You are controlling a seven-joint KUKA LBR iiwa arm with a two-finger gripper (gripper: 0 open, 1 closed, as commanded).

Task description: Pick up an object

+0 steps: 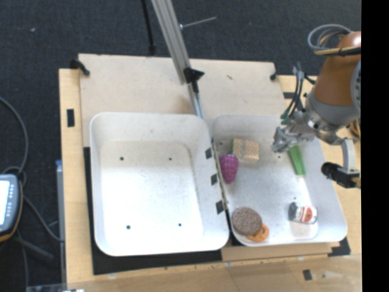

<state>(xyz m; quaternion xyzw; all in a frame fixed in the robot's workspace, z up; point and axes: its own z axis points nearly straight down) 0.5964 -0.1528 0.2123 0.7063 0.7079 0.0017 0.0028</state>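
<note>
The right bin (267, 126) holds several objects. A tan sponge-like block (246, 149) lies near its back left, with a magenta plum-shaped object (229, 166) just in front of it. A green stick (296, 160) lies toward the right side. A brown round cookie (246, 221) rests on an orange piece (261, 234) at the front. A small white, grey and red item (302, 213) sits at the front right. My gripper (284, 140) hangs over the back right of this bin, just above the green stick's far end and right of the tan block.
The left bin (152, 184) lies beside the right one, with black clips along the shared wall. A slanted aluminium rail (173, 32) rises from behind the bins. The arm and its cables occupy the right edge.
</note>
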